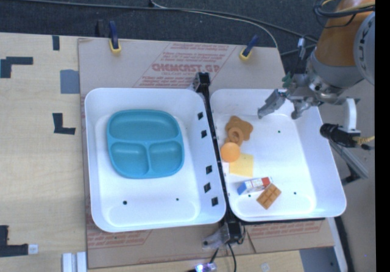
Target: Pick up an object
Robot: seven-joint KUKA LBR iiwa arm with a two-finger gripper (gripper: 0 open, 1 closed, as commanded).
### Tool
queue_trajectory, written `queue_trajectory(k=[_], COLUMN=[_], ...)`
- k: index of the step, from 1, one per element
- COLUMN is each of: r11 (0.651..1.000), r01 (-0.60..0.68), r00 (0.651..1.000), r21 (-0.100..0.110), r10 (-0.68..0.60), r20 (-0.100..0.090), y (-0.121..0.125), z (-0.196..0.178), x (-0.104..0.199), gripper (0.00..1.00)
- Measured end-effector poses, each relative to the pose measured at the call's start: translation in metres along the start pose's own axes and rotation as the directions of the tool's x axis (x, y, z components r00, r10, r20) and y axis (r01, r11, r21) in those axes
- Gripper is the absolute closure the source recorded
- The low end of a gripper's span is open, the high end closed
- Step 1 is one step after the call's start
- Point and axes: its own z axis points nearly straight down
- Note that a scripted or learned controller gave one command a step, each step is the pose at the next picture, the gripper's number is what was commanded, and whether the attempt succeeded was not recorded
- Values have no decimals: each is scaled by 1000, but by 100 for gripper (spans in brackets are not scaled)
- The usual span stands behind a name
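The right bin [304, 161] holds a brown teddy-shaped piece [237, 128], an orange ball [230, 152], a yellow square slice [242, 165], a small white, red and blue tube [253, 185] and a brown waffle-like piece [269, 196]. They lie along the bin's left side. My gripper [284, 106] hangs over the far right part of this bin, well to the right of the teddy piece. Its two grey fingers [269, 104] are spread apart and nothing is between them.
The left bin [97, 143] contains a blue divided plate [145, 143]. A black divider with clips [210, 143] runs between the bins. Two yellow and blue clamps [114, 42] [247, 51] hold the cardboard sheet at the back. A cable crosses behind.
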Motion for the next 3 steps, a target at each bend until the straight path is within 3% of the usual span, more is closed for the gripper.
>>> queue_trajectory(k=[1, 3], r11=[1000, 1000], r01=[3, 3], r00=[1000, 1000], r21=[-13, -10], r10=[-3, -3], r20=[2, 3], y=[2, 14], z=[-9, 80], x=[1, 1], gripper=[0, 0])
